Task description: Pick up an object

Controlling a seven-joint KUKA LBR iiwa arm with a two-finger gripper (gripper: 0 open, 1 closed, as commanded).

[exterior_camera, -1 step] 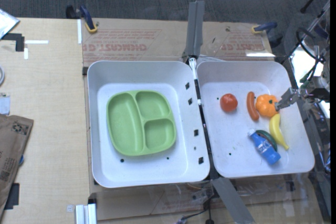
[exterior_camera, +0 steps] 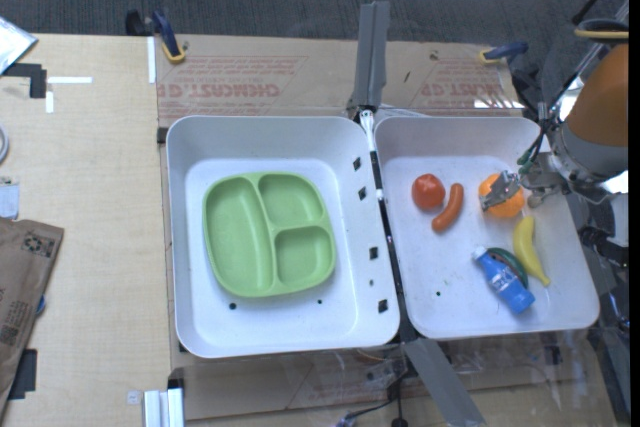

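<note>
gripper (exterior_camera: 500,191) over orange fruit (exterior_camera: 505,202) in right bin (exterior_camera: 440,305), finger state unclear

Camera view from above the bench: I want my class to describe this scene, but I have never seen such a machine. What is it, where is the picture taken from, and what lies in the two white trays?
The picture comes from one fixed camera above the bench, looking down at a slant. The machine is a robot arm, grey with an orange band, reaching in from the right. At its end is the tool, two fingers meant for picking things up.

Two shallow white bins sit side by side. The left bin holds a green plate with three compartments. The right bin holds a tomato, a sausage, an orange, a banana and a blue bottle.

The tool is right at the orange, but I cannot tell whether it grips it.
</note>
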